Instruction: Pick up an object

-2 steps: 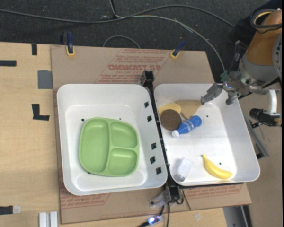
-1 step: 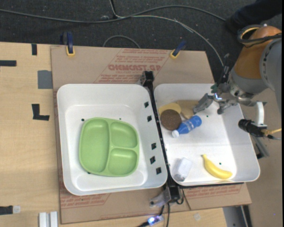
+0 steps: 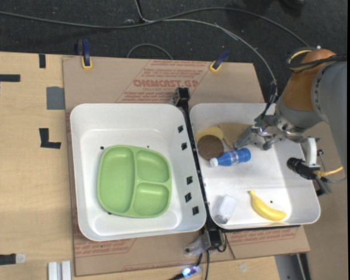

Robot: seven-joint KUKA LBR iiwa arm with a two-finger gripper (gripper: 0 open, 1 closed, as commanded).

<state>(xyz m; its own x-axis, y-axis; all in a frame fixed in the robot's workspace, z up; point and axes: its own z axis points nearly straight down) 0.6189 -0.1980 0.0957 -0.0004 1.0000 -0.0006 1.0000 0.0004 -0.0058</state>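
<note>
Blue-capped bottle [image 3: 231,157] lies just left of gripper [image 3: 252,137]; claw state cannot be told. Descent should be centred over it.

The grey arm [image 3: 332,98] is cut off by the right edge of the view, so only its wrist section and orange band can be seen. The gripper [image 3: 252,134] sits low over the right bin [image 3: 303,214], and its metal parts blur together, too small to read clearly. A tan object [image 3: 230,132] behind the brown-topped round object [image 3: 209,146] is partly covered by the gripper and by that round object, so its shape cannot be told. The small clear item [image 3: 224,207] near the bin's front wall is too faint to identify. Black cables [image 3: 163,21] run off the top edge. At the bottom edge, a small lit device [image 3: 189,271] is cut off.
</note>
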